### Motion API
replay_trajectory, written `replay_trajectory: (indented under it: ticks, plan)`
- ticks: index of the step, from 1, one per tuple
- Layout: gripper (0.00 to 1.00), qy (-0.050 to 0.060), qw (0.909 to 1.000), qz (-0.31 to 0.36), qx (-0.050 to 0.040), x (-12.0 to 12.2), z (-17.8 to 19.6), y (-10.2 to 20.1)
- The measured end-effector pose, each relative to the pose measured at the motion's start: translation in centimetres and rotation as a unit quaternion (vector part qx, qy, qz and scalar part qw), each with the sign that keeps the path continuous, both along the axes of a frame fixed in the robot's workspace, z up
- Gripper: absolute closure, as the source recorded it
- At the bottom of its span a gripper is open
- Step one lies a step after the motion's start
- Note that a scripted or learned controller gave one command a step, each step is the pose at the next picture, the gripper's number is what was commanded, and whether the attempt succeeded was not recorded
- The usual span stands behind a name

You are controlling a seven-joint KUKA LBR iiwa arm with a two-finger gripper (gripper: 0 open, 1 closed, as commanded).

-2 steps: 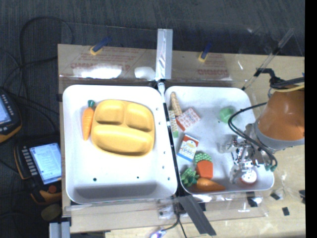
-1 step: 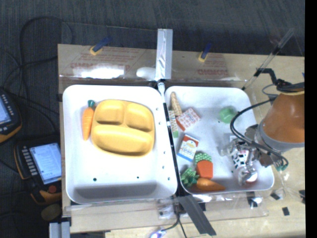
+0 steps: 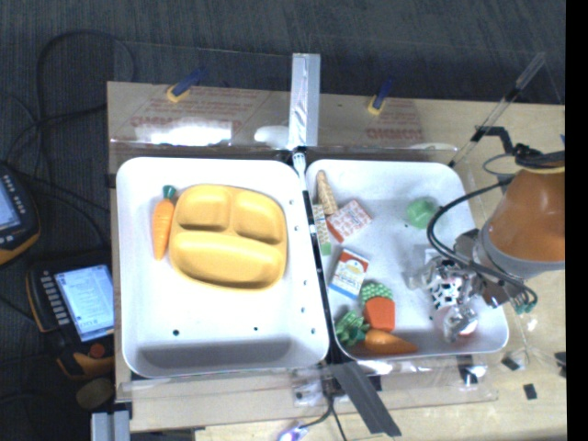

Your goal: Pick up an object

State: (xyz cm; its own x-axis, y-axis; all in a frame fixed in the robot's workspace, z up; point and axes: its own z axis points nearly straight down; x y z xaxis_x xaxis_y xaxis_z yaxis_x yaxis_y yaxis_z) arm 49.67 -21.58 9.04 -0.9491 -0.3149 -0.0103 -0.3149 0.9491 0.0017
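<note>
In the left bin (image 3: 138,338), a yellow tray (image 3: 230,235) has a carrot (image 3: 163,228) at its nine o'clock. In the right bin (image 3: 404,175), cartons, a cone and toy vegetables (image 3: 372,320) lie at nine o'clock from the claw (image 3: 452,303), which is down at a small black-and-white toy (image 3: 446,292); I cannot tell its grip.

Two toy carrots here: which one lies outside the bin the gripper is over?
The carrot in the left bin, beside the yellow tray. The other carrot lies in the right bin near the gripper.

In the left bin (image 3: 133,338) you have open floor along the front, below the yellow tray (image 3: 228,235). The right bin (image 3: 386,175) is crowded: cartons (image 3: 349,246) and toy vegetables (image 3: 377,324) block its left side, leaving bare floor mid-centre.
</note>
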Motion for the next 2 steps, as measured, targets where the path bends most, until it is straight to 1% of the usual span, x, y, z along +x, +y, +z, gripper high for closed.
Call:
replay_trajectory:
  ticks: [1, 2]
  plan:
    - [0.0, -0.001, 1.0, -0.009, -0.0005, -0.04, 0.0, 0.01]
    - [0.0, 0.0, 0.9995, 0.033, 0.0002, 0.03, -0.01, 0.16]
